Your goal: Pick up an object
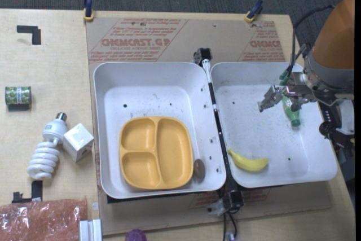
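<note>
Reaching in from the right edge of the frame, the grey arm with its orange band [337, 25] hangs over the right bin [316, 169]. The gripper [282, 100] sits in the upper right part of that bin, fingers pointing left — a green object [293, 115] lies just beside or under it, touching or not, can't tell. Whether the jaws are spread or pressed together can't be told from this angle; nothing is visibly pinched between them. A banana [248, 161] lies at the lower left of the right bin, well apart from the gripper. The left bin [107, 93] holds a yellow divided plate [156, 151] in its lower half, with a small brown object [199, 169] touching the plate's right edge. Outside the bins at left of frame — a spiral light bulb [46, 152], a white cube [78, 141] just beside it, and a small green can [18, 96] above them.
</note>
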{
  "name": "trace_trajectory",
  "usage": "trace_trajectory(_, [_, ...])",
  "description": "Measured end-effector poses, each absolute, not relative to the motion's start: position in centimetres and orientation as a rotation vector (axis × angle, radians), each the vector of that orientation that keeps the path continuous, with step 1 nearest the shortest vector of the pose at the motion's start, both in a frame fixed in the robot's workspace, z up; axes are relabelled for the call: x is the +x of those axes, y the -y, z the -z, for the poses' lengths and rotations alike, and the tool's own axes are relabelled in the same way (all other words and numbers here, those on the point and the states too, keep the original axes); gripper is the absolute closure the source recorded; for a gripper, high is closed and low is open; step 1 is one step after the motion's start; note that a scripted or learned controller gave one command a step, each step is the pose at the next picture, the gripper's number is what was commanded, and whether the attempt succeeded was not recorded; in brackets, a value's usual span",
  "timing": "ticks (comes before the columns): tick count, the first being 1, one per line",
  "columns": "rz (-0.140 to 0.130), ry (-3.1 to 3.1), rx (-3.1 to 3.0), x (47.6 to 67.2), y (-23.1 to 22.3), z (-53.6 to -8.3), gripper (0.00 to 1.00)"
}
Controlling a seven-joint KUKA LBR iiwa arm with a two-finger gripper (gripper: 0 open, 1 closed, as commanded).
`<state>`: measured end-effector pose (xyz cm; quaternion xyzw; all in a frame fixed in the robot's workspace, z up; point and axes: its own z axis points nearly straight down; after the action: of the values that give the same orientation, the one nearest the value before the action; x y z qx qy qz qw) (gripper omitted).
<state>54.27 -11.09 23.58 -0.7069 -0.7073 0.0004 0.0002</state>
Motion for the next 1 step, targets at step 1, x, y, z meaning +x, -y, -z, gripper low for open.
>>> trace_trajectory(1, [-0.001, 2.220, -2.223, 57.74, 14.35, -11.94, 0.00])
